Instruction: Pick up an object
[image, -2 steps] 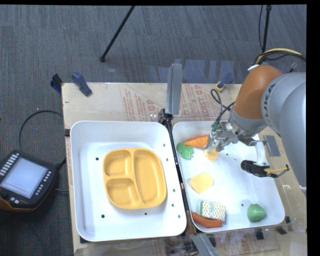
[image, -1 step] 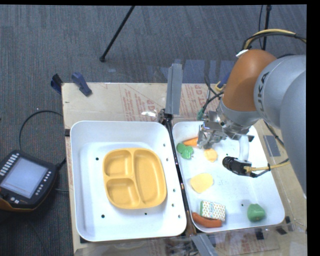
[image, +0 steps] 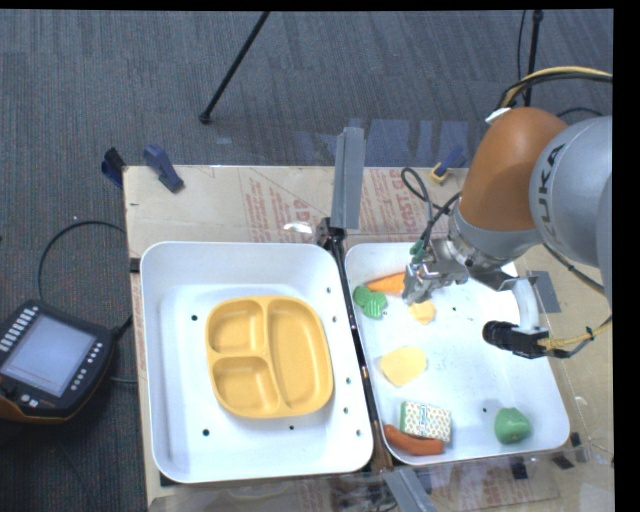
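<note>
My gripper (image: 418, 288) hangs low over the upper left of the right bin (image: 455, 375). Its tips stand just above a small yellow piece (image: 424, 313), and right beside an orange carrot (image: 386, 284) with a green leafy end (image: 369, 301). Nothing shows between the tips. Lower in the same bin lie a pale yellow slice (image: 403, 366), a green-and-white packet (image: 426, 420), an orange-red stick (image: 414, 441) and a green round object (image: 511, 425).
The left bin (image: 170, 370) holds a yellow divided tray (image: 269, 356). A grey upright bar (image: 348, 180) stands at the back between the bins. A black fitting (image: 512, 337) on the arm's cable hangs over the right bin's right side. A tablet pendant (image: 45, 358) lies on the floor at left.
</note>
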